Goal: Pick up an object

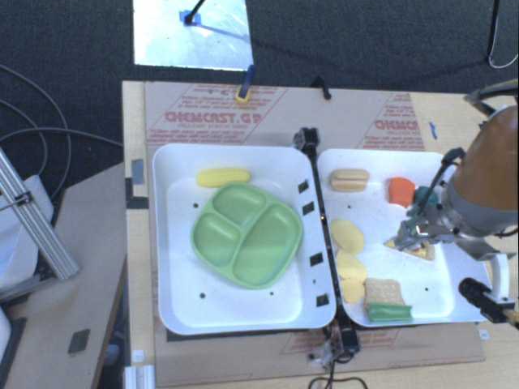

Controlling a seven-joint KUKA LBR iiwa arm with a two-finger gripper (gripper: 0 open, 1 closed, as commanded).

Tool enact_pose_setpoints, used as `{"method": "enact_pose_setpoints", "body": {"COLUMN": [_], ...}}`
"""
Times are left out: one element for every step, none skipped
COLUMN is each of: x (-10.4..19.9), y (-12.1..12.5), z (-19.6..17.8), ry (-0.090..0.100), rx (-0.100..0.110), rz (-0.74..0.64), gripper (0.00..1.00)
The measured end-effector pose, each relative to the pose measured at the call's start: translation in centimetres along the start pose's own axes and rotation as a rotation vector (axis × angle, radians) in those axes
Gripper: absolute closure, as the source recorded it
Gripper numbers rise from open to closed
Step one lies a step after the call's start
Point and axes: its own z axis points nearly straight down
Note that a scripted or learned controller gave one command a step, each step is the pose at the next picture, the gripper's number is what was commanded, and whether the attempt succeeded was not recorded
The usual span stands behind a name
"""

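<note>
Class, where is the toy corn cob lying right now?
The corn cob lies in the left bin, near its far wall, just above the green divided plate.

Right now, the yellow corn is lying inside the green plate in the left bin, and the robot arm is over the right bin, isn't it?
Not quite. The camera view shows the yellow corn lying on the left bin's white floor, just behind the green plate, not inside it; the plate's three compartments hold nothing. The rest is right: the robot arm is over the right bin.
</note>
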Motion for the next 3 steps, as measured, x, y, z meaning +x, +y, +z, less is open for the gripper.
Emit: {"method": "enact_pose_setpoints", "body": {"x": [6.4, 12.1, 17.3], "y": [0.1, 0.1, 0.1], "z": [-3.7, -4.8, -8.6], "ry": [0.004, 0.004, 0.004], "rx": [0.003, 0.006, 0.005], "rz": [-0.008, -0.007, -0.006], "gripper": [1.0, 1.0, 1.0]}}
